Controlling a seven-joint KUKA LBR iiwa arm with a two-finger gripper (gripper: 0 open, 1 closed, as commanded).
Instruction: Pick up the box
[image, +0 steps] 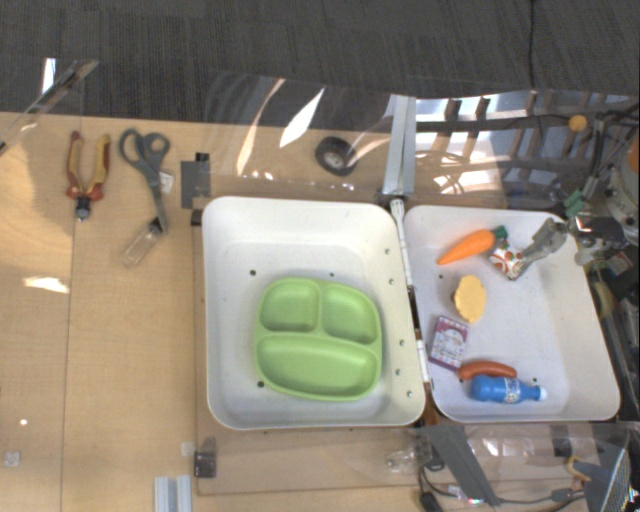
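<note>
Wooden desk (100, 330) carries two bins; the box (448, 341) lies flat near the right bin's (585, 375) left wall, well apart from the claw (515, 268), whose opening I cannot tell.

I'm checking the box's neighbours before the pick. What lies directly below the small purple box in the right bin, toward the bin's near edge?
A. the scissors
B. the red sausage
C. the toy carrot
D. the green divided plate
B: the red sausage lies just below the small purple box in the right bin, with the blue bottle under it.
</note>
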